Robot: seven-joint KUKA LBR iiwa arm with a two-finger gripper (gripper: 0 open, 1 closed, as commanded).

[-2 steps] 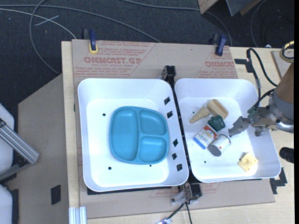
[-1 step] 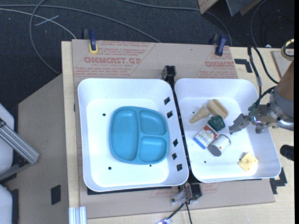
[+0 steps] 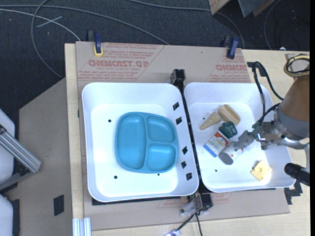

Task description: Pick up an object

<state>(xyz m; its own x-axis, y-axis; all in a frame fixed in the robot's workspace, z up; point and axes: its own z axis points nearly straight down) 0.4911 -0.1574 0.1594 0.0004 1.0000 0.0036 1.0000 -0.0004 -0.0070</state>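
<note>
Camera view from above has us looking at two white bins sitting side by side on the tabletop point(image 3: 74, 132). Left bin point(image 3: 93, 132) holds a blue divided plate point(image 3: 146, 142), lying flat near the middle. Right bin point(image 3: 275, 178) is where the small stuff is: an ice cream cone toy point(image 3: 220, 116) toward the back, a dark green item point(image 3: 228, 129) just in front of it, a red, white and blue packet point(image 3: 215, 144) beside that, a grey cylinder-ish piece point(image 3: 226, 157) touching the packet, and a yellow cheese-like wedge point(image 3: 260, 171) off on its own near the front right corner. Our arm point(image 3: 298, 107) comes in from the right, and the pincer point(image 3: 242, 142) is low in the right bin, right by the grey piece and the packet. We honestly can't tell how the pincer is set. Black cable point(image 3: 261, 90) loops over the bin's right side.
</note>
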